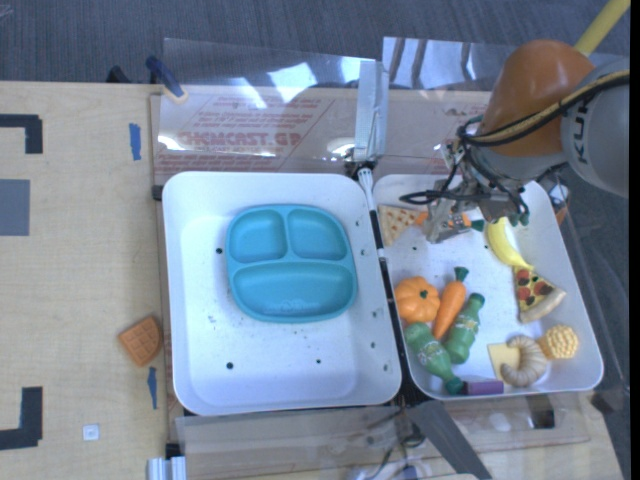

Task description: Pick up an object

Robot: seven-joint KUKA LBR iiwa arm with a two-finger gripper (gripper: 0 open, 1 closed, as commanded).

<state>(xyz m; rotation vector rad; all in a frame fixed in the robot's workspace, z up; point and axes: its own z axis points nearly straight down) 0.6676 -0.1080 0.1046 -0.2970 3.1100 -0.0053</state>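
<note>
Nearest us, a purple toy piece point(484, 388) lies in the right white bin point(585, 353). We cannot tell how the two-finger gripper point(447, 223) holds its jaws. We read "KU" on the grey arm point(600, 138).

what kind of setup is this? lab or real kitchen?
Likely a lab pick-and-place bench, not a kitchen: two white bins on a plywood top, toy food such as a banana and carrot, and tape marks.
</note>
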